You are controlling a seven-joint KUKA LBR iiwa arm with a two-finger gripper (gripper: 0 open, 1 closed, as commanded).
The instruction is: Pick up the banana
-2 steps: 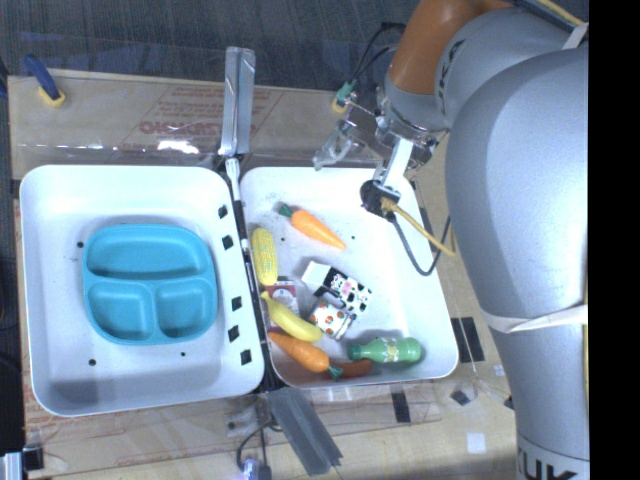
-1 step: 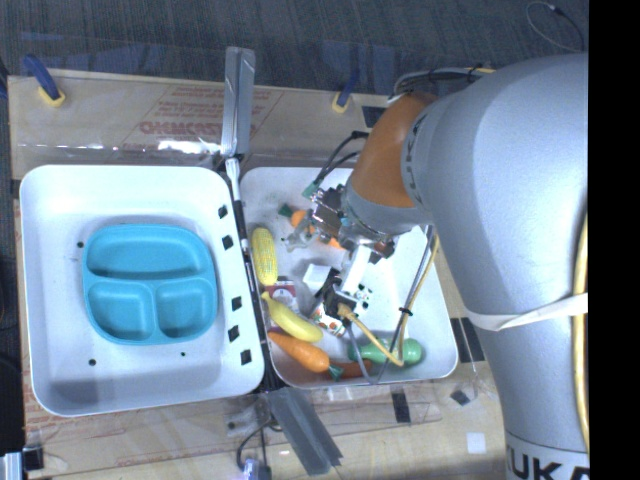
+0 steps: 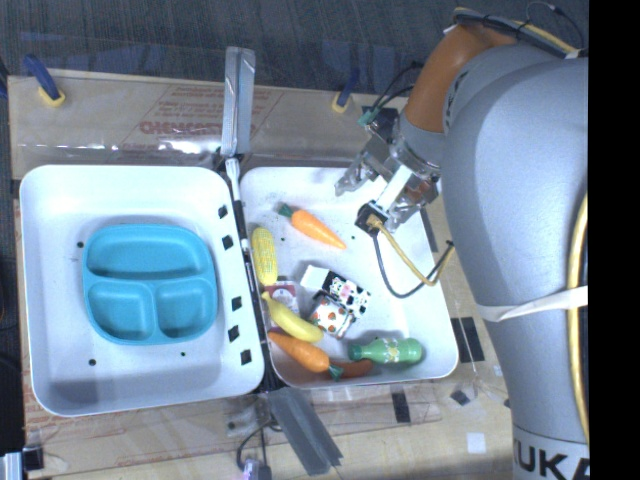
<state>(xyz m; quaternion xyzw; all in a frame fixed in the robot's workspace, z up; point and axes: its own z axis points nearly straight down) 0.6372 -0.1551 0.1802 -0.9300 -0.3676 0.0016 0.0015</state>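
A smooth blue divided plate sits in the left bin. In the right bin, a ribbed corn cob stands above the curved yellow banana, which touches a tapered carrot. The gripper hovers by the bin's far right corner, fingers spread, pinching nothing.

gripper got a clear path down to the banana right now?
Probably yes. The gripper hovers over the right bin's far end; the banana lies uncovered on top, though corn and a carrot crowd it.
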